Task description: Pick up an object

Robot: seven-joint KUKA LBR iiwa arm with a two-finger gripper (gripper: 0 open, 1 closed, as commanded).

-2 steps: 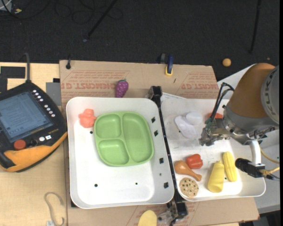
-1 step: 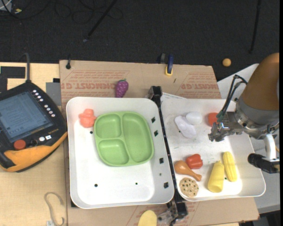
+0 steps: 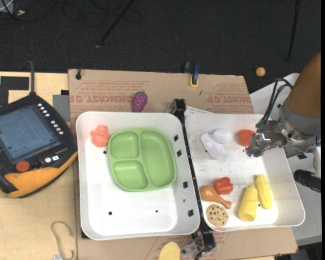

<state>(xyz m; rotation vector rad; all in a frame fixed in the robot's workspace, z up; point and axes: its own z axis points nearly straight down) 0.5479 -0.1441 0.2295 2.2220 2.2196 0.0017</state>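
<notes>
Orange and round, a toy (image 3: 246, 137) lies in the right bin (image 3: 292, 210), just beside the gripper (image 3: 254, 148). The reach step appears to be in hand; nothing is seen gripped. Whether the tool is open cannot be told. Next, a descent onto the toy is judged necessary.

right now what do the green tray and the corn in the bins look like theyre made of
Green tray: likely moulded plastic, matte with a soft sheen, one even colour and rounded compartment walls. Corn: probably toy plastic, smooth and evenly bright yellow; kernel detail is too small to tell.
</notes>
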